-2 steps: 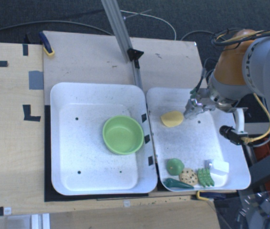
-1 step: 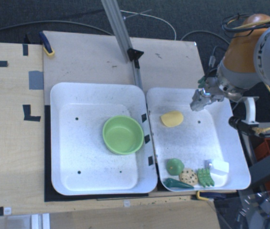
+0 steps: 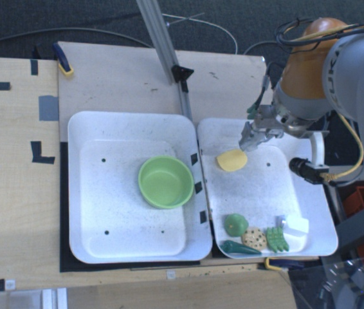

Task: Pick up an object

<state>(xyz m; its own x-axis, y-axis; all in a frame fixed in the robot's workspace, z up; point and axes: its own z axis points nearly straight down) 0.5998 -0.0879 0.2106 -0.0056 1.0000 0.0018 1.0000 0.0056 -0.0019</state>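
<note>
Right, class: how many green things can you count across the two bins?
4. A green bowl sits in the left bin. A green ball, a dark green piece and a spiky green toy cluster at the right bin's near edge.

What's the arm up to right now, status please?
Tool low in the right bin, just right of the yellow piece; nothing seen in its grip. Yellow piece lying alone. Other small items clustered at the bin's near edge, out of the way.
</note>
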